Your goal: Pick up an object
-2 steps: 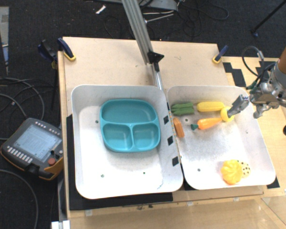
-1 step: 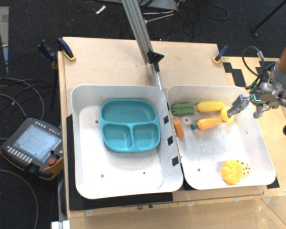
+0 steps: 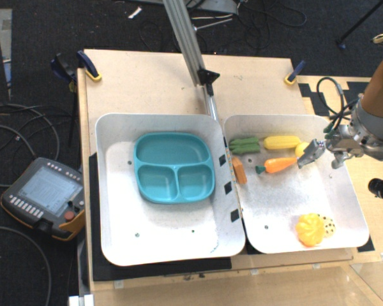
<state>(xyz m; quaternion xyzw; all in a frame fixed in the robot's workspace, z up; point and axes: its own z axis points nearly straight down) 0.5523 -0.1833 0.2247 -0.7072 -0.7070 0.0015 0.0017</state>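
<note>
Hand (image 3: 323, 153) of the grey arm hangs over the right white bin (image 3: 345, 231), its two fingers spread apart and gripping nothing. Just left of it lies an orange plastic carrot (image 3: 277, 165), with a yellow corn cob (image 3: 281, 143) and a green pod (image 3: 244, 145) beyond; a yellow knobbly toy (image 3: 310, 229) sits nearer the bin's front edge.

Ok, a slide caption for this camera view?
Gripper hovers open over the right bin beside toy carrot; teal tray in left bin.
</note>
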